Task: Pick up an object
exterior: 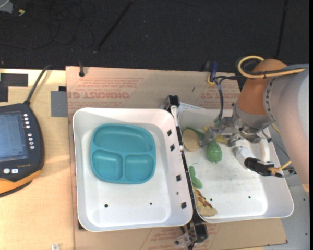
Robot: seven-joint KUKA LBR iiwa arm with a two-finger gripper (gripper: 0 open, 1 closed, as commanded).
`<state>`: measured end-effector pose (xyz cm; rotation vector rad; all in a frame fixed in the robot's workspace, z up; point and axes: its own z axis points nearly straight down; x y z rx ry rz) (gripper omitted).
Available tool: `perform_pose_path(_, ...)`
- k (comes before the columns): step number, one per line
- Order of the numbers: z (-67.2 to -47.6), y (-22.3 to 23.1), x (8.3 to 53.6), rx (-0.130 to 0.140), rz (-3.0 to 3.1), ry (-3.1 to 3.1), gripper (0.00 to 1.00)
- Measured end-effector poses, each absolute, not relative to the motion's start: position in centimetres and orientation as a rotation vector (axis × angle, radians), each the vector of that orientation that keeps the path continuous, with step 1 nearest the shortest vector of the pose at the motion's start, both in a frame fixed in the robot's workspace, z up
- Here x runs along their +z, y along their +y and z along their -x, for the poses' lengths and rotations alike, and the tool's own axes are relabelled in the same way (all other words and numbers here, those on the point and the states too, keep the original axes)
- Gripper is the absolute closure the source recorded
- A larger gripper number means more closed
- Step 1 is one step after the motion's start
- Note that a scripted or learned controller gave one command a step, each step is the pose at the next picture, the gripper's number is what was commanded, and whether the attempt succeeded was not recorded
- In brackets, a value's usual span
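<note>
My gripper (215, 136) reaches into the right bin (250, 202) from the right, low over its upper left part. Just below its tip lies a round green object (214, 152), touching or nearly touching the fingers. A pale tan rounded object (190, 139) with a green piece at its top lies just left of the gripper. A small green object (195, 177) rests by the bin's left wall, and a yellow and red object (204, 203) lies in the bin's lower left corner.
A teal divided plate (123, 153) sits in the left bin (125, 212). A black divider (178, 155) runs between the bins. A teach pendant (10, 139) lies on the bench at far left. Cables and a black part (261, 166) hang from the wrist over the right bin.
</note>
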<state>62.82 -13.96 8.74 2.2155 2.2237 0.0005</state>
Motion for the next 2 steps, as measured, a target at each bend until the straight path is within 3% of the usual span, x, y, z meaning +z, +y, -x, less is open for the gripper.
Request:
perform_pose_path(1, -62.5, -13.9, 9.7, -0.006, -2.215, 2.232, 1.00)
perform_pose_path(2, -59.4, -6.9, 19.3, 0.010, -2.214, 2.227, 1.00)
